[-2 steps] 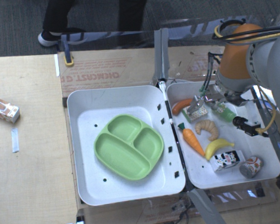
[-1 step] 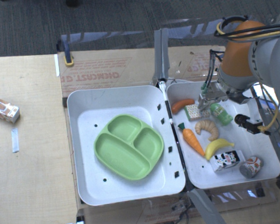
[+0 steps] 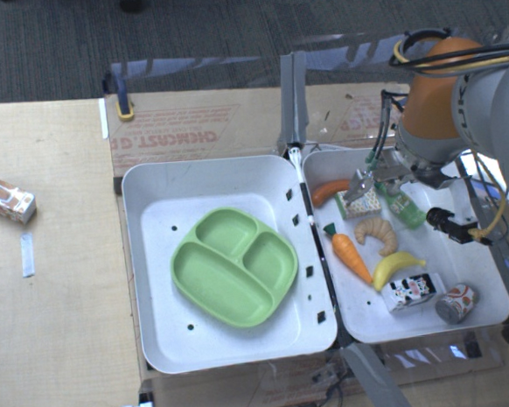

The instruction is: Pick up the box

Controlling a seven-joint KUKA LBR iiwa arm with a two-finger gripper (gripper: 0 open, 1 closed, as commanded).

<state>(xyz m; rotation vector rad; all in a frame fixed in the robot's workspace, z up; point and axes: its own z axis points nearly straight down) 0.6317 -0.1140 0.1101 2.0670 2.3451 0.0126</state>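
Note:
In the right bin (image 3: 492, 267), a small white box with black cow-like patches (image 3: 412, 291) lies near the front, between a banana (image 3: 395, 267) and a can (image 3: 456, 303). A second small box, grey-speckled with a green edge (image 3: 362, 201), sits at the back of the bin. My gripper (image 3: 361, 184) hangs directly over this speckled box, touching or nearly touching its top. The arm's orange band (image 3: 430, 96) rises behind it at the upper right.
The right bin also holds an orange sausage (image 3: 328, 191), a croissant (image 3: 378, 230), a carrot (image 3: 351, 257) and a green bottle (image 3: 404, 209). The left bin (image 3: 155, 276) holds a green divided plate (image 3: 233, 267). A small carton (image 3: 7, 200) lies on the bench at far left.

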